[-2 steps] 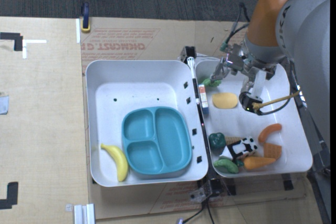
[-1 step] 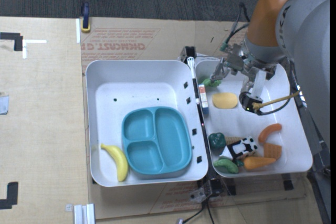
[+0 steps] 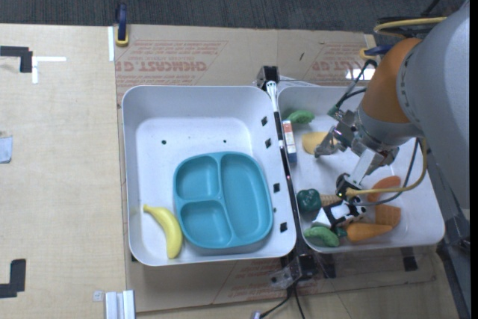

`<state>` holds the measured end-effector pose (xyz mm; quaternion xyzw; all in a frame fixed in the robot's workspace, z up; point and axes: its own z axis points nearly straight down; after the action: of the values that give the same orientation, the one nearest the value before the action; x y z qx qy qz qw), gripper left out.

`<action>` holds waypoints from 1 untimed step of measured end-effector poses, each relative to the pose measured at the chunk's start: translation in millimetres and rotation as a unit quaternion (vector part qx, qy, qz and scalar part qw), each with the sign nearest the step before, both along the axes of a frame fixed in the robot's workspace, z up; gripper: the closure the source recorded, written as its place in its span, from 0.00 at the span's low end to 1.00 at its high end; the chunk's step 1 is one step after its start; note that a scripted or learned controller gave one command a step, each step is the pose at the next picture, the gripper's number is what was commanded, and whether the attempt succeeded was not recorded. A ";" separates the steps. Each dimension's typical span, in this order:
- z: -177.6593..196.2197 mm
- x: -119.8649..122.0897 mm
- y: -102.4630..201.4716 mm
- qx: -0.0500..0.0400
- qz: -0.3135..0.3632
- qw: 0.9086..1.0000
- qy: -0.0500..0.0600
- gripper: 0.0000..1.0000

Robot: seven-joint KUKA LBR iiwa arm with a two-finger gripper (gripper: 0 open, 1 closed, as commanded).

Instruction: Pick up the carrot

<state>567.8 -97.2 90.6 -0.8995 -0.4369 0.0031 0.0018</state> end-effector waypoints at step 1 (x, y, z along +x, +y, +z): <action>1.0 70.5 3.1 -0.001 0.004 1.000 -0.002 0.00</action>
<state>638.4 -94.2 91.6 -0.8977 -0.4406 0.0018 0.0000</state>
